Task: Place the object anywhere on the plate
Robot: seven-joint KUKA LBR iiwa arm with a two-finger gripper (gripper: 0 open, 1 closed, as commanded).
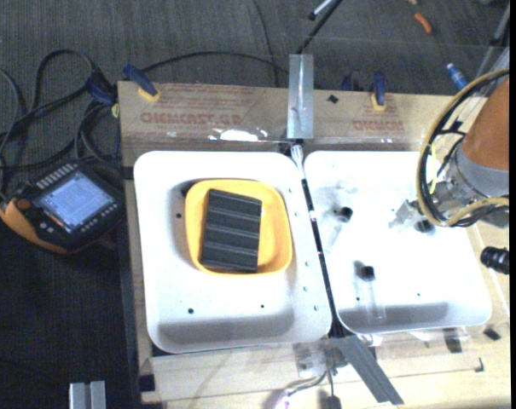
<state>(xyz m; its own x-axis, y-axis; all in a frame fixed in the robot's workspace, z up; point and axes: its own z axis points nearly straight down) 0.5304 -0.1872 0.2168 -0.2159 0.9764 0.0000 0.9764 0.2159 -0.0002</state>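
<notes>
A yellow plate (279, 228) lies in the left white bin (155, 254). On the middle of the plate rests a dark grey ridged rectangular block (232, 228), lying flat with its long side running front to back. The grey arm with its orange band (495, 135) comes in at the right edge, bundled with yellow and black cables. Its gripper (415, 217) hangs over the right part of the right bin (394, 313), far from the plate and the block.
Two small black bits (344, 214) (366, 272) and a clear piece (370, 296) lie in the right bin. A metal post (301, 92) stands behind the bins' shared edge. A handheld controller (66, 207) with cables sits left of the bench.
</notes>
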